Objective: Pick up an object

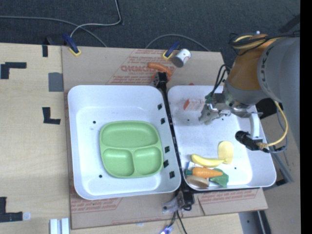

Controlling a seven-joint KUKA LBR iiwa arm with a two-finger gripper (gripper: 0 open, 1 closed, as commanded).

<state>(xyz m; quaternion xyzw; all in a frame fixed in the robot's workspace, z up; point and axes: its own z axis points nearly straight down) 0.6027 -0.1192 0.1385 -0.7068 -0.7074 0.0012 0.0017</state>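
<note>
Your open room: bare floor mid right-hand shallow white bin (263,179). Yellow plastic banana (207,160), orange toy carrot (207,172) and pale yellow rounded piece (225,151) crowd its near edge. End effector (208,115) hovers at the far end; cannot tell its opening; nothing seen held.

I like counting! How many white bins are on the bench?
2. The left bin holds a green tray. The right bin sits beside it and holds a pile of toy food at its near edge; the pincer is over it.
</note>
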